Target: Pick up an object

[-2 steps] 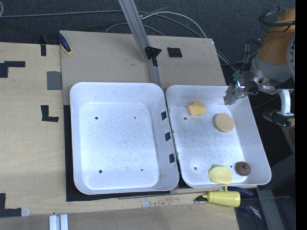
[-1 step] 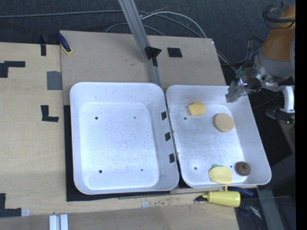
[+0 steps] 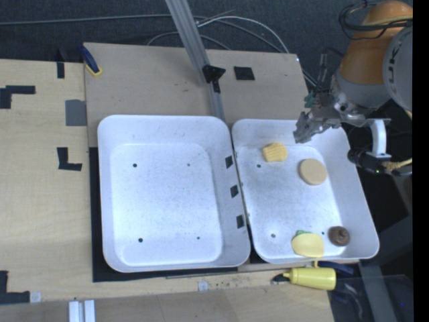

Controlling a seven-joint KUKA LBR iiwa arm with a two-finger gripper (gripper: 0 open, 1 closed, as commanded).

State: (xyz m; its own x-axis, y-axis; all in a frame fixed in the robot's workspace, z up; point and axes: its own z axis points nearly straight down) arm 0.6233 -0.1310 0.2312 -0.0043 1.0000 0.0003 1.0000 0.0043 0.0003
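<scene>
The right bin (image 3: 355, 186) holds several small objects. A ridged yellow piece (image 3: 274, 153) lies near its far left part. To its right sits a round tan disc (image 3: 312, 172). At the near edge rest a yellow lemon-like object (image 3: 308, 245) with a bit of green beside it and a small brown ball (image 3: 339, 235). My gripper (image 3: 303, 132) hangs over the far right part of this bin, just right of the ridged piece and above the disc. I see nothing between its fingertips.
The left bin (image 3: 110, 180) sits beside the right one. A slanted metal pole (image 3: 194, 42) crosses the back of the bench. A yellow-handled tool (image 3: 310, 278) lies on the bench in front of the right bin. Cables (image 3: 234, 25) trail behind.
</scene>
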